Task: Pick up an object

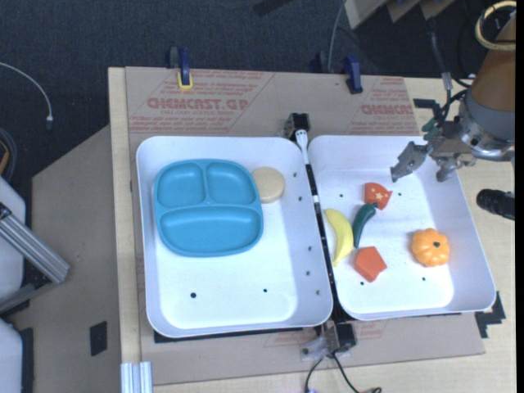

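My gripper (424,164) hangs over right bin (467,289) upper part, fingers spread, holding nothing; red tomato (376,193) just below-left (green pepper (363,216), banana (340,234) beyond).

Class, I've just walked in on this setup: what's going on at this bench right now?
A grey robot arm reaches in from the right, with its claw hovering over the back of the right bin and holding nothing. In that bin lie a small red piece, a green pepper, a banana, a red block and an orange pumpkin. The left bin holds a blue divided plate with a pale round cookie beside it. Nothing has been picked up yet.
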